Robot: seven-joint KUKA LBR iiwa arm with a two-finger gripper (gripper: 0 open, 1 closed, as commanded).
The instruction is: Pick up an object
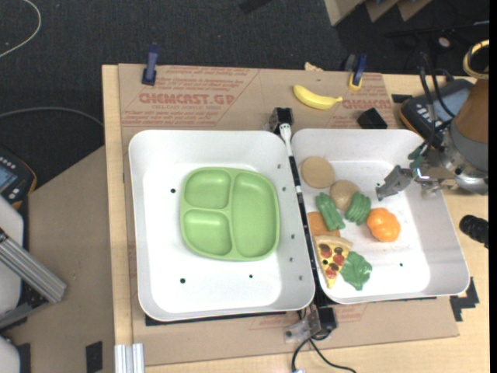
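Orange toy fruit [383, 224] sits just below the jaws [392, 183] in the right bin [435, 243], beside the other play food; they hang spread and empty, apparently lining up a grab.

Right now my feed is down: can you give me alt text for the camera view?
The gripper hangs over the right bin, just above and right of a pile of toy food: an orange, a pizza slice and green vegetables. The left bin holds a green divided plate. A banana lies on the bench behind the bins.
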